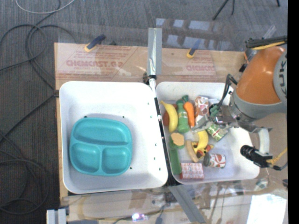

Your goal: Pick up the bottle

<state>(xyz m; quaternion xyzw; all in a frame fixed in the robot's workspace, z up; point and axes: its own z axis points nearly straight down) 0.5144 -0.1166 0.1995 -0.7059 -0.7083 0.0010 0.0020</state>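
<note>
Orange-banded, the arm (261,85) was extended from the right over the right bin (243,171), with the gripper (214,117) lowered among the items. Its finger state could not be determined. The green bottle (181,119) was laid between a banana (170,116) and a carrot (188,113).

The grey, orange-banded arm (261,85) reaches in, claw (216,121) lowered.

Robotics lab, white bins (112,90) on a clamped bench (117,62); loose cables (28,55) on grey carpet
</note>
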